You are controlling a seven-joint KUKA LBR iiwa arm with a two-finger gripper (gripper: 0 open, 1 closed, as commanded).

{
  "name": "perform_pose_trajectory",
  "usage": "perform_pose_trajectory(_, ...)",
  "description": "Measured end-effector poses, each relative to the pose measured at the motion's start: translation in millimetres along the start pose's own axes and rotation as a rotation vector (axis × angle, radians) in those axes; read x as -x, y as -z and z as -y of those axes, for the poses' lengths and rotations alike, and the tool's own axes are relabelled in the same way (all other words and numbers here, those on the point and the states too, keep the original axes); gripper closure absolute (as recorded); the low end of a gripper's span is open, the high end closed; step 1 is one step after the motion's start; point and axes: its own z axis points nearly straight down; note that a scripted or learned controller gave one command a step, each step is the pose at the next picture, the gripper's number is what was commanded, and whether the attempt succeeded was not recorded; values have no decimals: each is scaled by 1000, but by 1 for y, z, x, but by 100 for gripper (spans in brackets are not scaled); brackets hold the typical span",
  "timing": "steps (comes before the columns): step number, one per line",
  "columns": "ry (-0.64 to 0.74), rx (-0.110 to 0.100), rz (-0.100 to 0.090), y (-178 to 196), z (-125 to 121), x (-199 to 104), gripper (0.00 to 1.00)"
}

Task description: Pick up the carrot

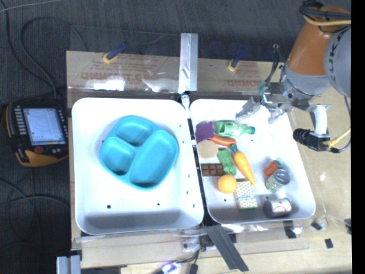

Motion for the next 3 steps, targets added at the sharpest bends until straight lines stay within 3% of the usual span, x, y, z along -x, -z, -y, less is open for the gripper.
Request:
perform_pose_trajectory(1, -54, 4, 1, -128, 82, 35, 0)
perform_pose_trajectory(2, -53, 5, 0, -119, 81, 34, 100)
perform_pose_trajectory(3, -247, 2, 2, -24, 60, -4, 100)
